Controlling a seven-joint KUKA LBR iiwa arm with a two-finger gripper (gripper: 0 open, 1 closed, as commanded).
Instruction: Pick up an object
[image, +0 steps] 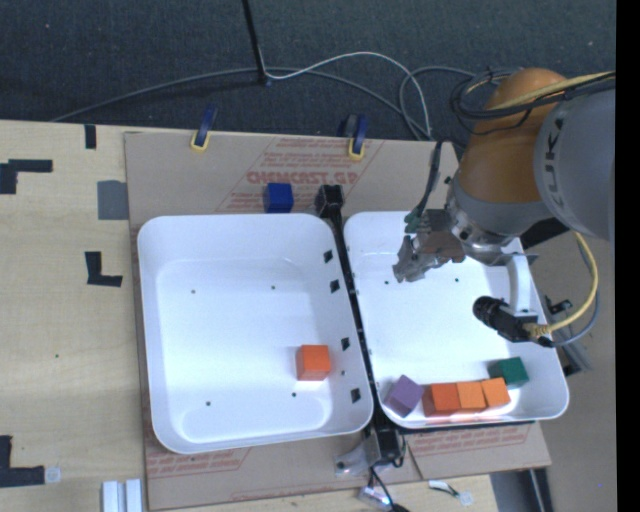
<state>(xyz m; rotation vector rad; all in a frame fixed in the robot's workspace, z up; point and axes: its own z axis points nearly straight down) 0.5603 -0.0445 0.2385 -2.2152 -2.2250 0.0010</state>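
Grey metal, my fingers (408, 266) hang over the far left part of the right bin (430, 345), close to the divider between the two bins. I cannot tell from this slant whether they are apart or together, and nothing shows between them.

The blocks nearest to me lie along the near edge of that bin, well apart from my fingers: a purple block (403, 395) at the left end, then two orange blocks (456, 398) touching side by side, a paler orange block (495, 393) touching them, and a green block (511, 372) just behind that one, toward the near right corner.

Across the divider, in the left bin (200, 300), a lone orange cube (314, 362) sits near its near right part, also well apart from me.

Beyond the bins, a blue block (279, 196) rests on the cardboard sheet (240, 165) covering the surface, just behind the left bin's far rim. Two clamps (204, 133) hold the sheet's far edge.
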